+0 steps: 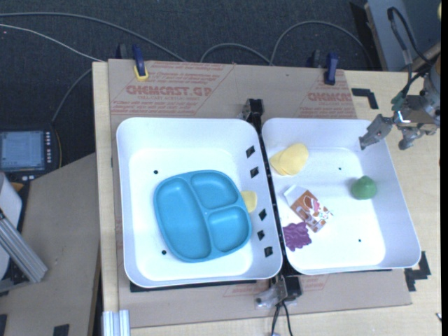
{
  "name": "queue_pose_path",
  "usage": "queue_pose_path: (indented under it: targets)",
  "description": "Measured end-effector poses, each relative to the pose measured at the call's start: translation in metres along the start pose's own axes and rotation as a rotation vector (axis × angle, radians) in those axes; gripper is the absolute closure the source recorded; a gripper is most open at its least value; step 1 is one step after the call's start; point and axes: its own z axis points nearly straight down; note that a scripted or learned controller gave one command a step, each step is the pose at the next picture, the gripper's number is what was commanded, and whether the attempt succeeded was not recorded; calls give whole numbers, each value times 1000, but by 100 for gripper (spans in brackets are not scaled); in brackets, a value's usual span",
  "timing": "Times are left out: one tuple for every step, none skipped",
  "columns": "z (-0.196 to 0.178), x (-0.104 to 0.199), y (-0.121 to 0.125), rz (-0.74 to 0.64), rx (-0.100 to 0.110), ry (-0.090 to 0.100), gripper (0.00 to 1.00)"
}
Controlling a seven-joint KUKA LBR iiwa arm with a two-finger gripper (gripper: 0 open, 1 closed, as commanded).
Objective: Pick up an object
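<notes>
the pincer [389, 134] hangs at the far right corner of the right bin [392, 208], over its rim, and its two fingers stand wide apart with nothing between them. the closest thing to it is the green object [363, 187], a small rounded lump that lies alone on the bin floor, a little nearer and to the left of the pincer. i judge it to be light and perhaps a bit soft, so it should not slip much; the best hold seems to be across its middle, with the fingers coming down from above on two opposite sides, because there is free floor all around it. the yellow object [290, 159] lies near the far left of the same bin, bigger and rounded, probably light also, but wider for the fingers. the flat packet [309, 210] and the purple object [297, 236] lie near each other toward the left near part; the packet looks thin and would be hard to take from the floor. in the left bin [140, 152] sits a blue tray [201, 214] with a small yellow piece [248, 201] just beside its right edge.
</notes>
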Motion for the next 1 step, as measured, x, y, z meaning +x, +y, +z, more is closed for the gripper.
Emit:
queue_pose_path:
  targets:
    - [-8,1,2,-3,-13,-3,0]
